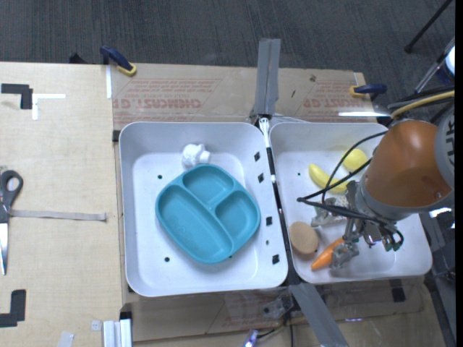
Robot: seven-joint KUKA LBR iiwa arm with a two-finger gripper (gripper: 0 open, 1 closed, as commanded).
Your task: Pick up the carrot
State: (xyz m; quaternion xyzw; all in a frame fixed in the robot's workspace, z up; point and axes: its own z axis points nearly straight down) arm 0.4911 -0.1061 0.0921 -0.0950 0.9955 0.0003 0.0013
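Note:
The carrot is small and orange. It lies at a slant near the front wall of the right bin, thick end toward the back right. My gripper is low in that bin, right at the carrot's thick end and overlapping it in the view. The contact point is hidden by the gripper's own body and cables. The arm's orange band hangs over the right half of the bin.
A tan round piece lies just left of the carrot. Two yellow items sit further back in the right bin. The left bin holds a blue divided plate and a small white object. Scissors lie on the bench's far left.

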